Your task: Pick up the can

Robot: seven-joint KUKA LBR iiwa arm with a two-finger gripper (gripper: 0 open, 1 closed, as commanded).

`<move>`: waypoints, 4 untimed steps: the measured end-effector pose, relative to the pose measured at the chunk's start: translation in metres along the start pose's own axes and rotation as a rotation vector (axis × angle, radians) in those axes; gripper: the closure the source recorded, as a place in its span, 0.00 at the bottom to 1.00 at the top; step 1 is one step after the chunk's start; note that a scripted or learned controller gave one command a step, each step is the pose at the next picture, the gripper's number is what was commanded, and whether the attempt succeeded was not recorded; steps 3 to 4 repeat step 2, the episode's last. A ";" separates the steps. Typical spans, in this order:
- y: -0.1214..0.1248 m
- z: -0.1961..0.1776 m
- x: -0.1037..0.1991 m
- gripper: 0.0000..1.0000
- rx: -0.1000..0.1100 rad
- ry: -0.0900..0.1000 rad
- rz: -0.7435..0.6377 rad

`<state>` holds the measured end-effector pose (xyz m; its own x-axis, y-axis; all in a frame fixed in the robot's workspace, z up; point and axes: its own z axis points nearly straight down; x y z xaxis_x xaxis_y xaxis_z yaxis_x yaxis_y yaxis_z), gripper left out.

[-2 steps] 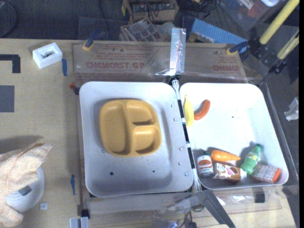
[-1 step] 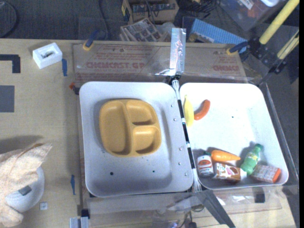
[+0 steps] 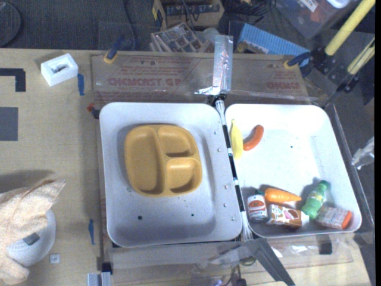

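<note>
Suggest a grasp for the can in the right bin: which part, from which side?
Take the can by its round sides, coming straight down. It seems to stand upright in the right bin's near-left corner, wall on its left and a carton on its right, so probably set the fingers across the far-near line.

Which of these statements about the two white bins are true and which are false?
1. The mustard-yellow divided plastic tray lies in the left white bin. True.
2. The small red-and-white can sits at the far edge of the right white bin. False: it sits at the near edge, at the bin's left corner.
3. The orange toy carrot lies beside the can. True.
4. The small green plastic bottle lies in the left bin. False: it is in the right bin, right of the carrot.
5. The red toy sausage lies on the tray. False: it lies in the right bin by a yellow banana-like toy.
</note>
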<state>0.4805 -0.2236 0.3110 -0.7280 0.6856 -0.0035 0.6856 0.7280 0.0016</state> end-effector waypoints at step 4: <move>0.005 0.029 -0.001 1.00 0.000 -0.001 -0.717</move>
